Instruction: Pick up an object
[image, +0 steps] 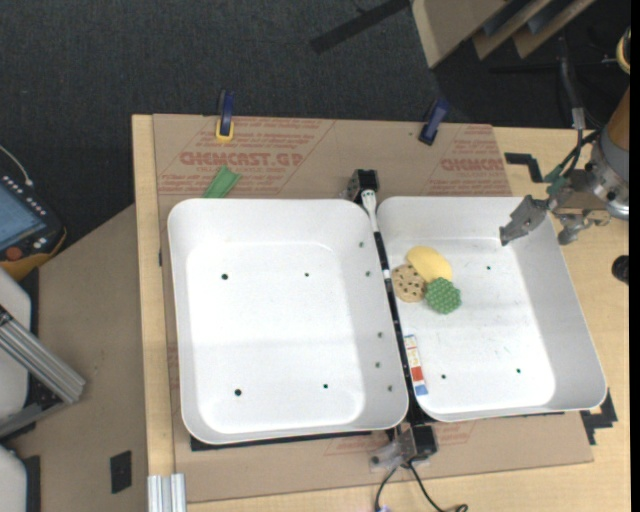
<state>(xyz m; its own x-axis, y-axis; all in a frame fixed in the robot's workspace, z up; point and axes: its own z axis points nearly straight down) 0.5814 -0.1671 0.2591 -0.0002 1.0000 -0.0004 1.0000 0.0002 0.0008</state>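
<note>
Three small objects lie close together near the left side of the right bin (560, 300): a yellow oval piece (430, 262), a tan speckled cookie-like disc (406, 283) and a green bumpy ball (442, 296). My gripper (545, 222) hangs over the bin's upper right corner, well to the right of the objects. Its two grey fingers are spread apart, one finger (519, 220) pointing down-left, with nothing between them.
The left bin (270, 320) sits beside the right one, with a black divider strip (385, 290) between them. Both rest on a cardboard sheet (300, 150) held by clamps (225, 118). A green scrap (220, 182) lies above the left bin.
</note>
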